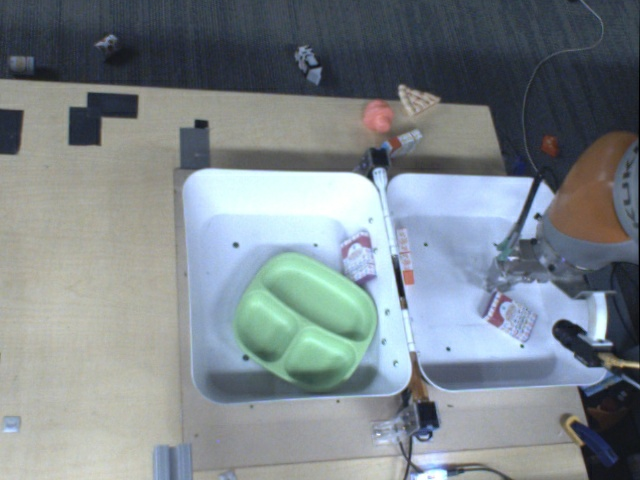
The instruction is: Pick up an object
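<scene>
My pincer (503, 280) hangs in the right white bin (440, 363), its tips just above a small red-and-white paper packet (511, 319); whether they are spread or clenched, I cannot tell. In the left white bin (215, 268) lies a green moulded plastic tray (305, 318), with another small red-and-white packet (358, 258) just beside it.

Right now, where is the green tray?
The green tray lies in the left bin, toward its front, with a small red packet touching its upper right edge.
</scene>
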You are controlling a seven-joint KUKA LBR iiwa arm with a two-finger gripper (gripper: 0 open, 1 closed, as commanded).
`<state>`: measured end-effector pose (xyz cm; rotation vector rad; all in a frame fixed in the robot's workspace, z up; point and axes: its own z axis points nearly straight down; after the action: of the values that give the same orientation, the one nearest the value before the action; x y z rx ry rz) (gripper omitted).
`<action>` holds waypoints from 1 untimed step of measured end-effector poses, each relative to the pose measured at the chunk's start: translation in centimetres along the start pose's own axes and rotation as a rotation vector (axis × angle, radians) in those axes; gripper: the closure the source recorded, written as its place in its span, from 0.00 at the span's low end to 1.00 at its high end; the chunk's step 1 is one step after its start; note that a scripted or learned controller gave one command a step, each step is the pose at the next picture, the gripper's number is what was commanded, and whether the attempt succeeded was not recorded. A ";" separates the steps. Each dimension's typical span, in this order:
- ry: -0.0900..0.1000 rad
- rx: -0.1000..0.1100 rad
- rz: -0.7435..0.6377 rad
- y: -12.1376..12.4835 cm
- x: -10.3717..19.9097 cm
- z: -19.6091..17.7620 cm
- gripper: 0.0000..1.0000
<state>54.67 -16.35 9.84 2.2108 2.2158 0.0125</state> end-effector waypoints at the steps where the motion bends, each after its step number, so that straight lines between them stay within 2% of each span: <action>1: 0.000 0.000 0.000 0.0 0.0 0.0 0.00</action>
<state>54.66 -16.35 9.83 2.2108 2.2163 0.0122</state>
